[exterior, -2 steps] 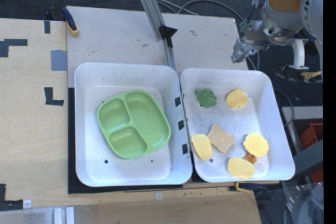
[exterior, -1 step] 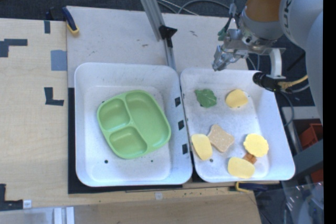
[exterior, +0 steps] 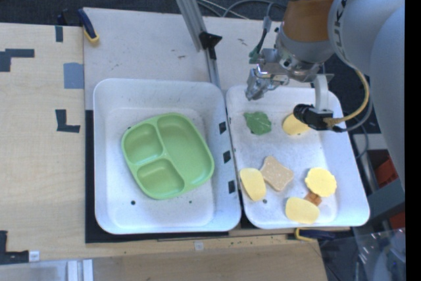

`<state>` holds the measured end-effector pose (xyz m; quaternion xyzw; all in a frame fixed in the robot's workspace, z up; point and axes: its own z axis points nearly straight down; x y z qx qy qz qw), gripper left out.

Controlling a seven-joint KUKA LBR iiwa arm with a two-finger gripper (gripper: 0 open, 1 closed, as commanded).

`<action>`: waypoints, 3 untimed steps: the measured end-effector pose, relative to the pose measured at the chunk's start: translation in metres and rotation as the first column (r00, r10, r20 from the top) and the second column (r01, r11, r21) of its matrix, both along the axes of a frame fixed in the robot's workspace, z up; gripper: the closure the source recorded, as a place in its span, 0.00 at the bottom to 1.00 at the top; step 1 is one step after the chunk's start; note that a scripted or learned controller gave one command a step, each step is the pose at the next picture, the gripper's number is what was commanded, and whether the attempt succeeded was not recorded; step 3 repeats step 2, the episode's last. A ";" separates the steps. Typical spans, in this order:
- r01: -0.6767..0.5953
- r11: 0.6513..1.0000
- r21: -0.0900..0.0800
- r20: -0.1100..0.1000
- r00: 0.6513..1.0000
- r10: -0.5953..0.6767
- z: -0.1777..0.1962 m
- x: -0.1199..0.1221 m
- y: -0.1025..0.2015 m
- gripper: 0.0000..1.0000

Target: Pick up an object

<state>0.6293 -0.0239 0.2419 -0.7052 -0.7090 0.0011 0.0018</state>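
Observation:
My gripper point(exterior: 258, 87) hangs over the far left corner of the right bin point(exterior: 342, 161), its tips pointing down just above and behind a green leaf-shaped piece point(exterior: 258, 122). Nothing shows between the fingers. A yellow piece point(exterior: 293, 125) lies to the right of the leaf, partly behind a black fitting. Nearer the front lie a tan bread slice point(exterior: 277, 174), a yellow piece point(exterior: 252, 183) to its left, a yellow piece point(exterior: 321, 181) to its right and a yellow piece point(exterior: 302, 210) at the front.
The left bin point(exterior: 105, 141) holds a green divided plate point(exterior: 168, 155). A metal pole point(exterior: 187, 0) slants down to a black clamp at the bins' far edge. The arm's grey body and cables fill the upper right.

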 end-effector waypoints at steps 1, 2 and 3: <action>0.000 1.000 -0.001 0.001 1.000 0.000 -0.011 -0.009 0.045 1.00; -0.002 1.000 0.000 0.001 1.000 0.002 -0.018 -0.018 0.106 1.00; -0.002 1.000 0.000 0.001 1.000 0.002 -0.018 -0.018 0.106 1.00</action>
